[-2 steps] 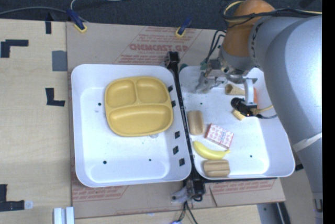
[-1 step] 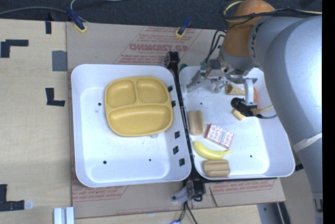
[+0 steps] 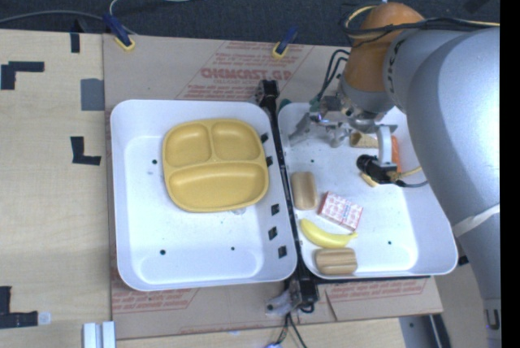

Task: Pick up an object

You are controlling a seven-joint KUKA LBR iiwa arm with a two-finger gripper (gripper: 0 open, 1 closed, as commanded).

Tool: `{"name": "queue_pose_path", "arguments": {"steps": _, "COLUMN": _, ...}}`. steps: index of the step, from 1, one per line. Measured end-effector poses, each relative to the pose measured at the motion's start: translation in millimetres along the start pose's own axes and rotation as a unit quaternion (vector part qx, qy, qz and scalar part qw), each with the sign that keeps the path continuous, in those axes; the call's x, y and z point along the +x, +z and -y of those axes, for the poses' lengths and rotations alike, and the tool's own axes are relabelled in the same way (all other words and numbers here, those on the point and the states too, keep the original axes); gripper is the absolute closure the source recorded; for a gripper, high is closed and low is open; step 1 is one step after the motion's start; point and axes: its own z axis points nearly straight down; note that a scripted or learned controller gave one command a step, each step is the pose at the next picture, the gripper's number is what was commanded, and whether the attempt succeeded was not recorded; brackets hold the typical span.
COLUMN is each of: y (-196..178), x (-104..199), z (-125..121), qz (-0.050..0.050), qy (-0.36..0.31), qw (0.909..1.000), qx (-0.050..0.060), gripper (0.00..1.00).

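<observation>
My gripper (image 3: 323, 123) hangs over the far part of the right bin (image 3: 422, 245), just below the orange wrist band. Nothing shows held in it. Nearer the front of that bin lie a tan bread roll (image 3: 304, 190), a small red-and-white box (image 3: 340, 211), a yellow banana (image 3: 325, 235) and a brown bun (image 3: 335, 261). The roll is the closest of these to the gripper. An orange stick-like object (image 3: 396, 150) lies by the wrist, partly hidden by the arm.
The left bin (image 3: 138, 257) holds a yellow divided plate (image 3: 215, 163) at its far middle. A black divider (image 3: 280, 192) runs between the bins. The grey arm covers the right bin's far right corner.
</observation>
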Motion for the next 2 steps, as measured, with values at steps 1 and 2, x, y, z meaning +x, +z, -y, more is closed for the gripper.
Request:
{"name": "queue_pose_path", "arguments": {"steps": 1, "y": -1.0, "x": -0.1, "z": 72.9, "qz": 0.0, "qy": 0.001, "qw": 1.0, "qx": -0.001, "gripper": 0.0}}
{"name": "queue_pose_path", "arguments": {"steps": 2, "y": -0.6, "x": -30.3, "z": -0.9, "qz": 0.0, "qy": 0.0, "qw": 1.0, "qx": -0.002, "gripper": 0.0}}
